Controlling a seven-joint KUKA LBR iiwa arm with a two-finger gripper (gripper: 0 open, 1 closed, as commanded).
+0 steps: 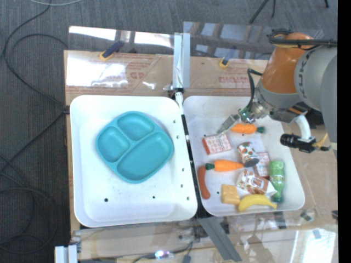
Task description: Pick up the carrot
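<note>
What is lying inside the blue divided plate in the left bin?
Nothing visible: the blue plate shows three bare compartments. It rests in the left bin, and the bin floor beneath it is covered. Both carrots lie in the right bin.

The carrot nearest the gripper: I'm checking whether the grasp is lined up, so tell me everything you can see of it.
The carrot nearest the gripper is a small orange toy, plastic-looking, with a dark green stub at its right end. It lies flat and roughly crosswise in the upper part of the right bin, above the red-and-white packet. The gripper hangs just above its middle; contact between them cannot be made out. A second, longer carrot lies lower in the bin.
</note>
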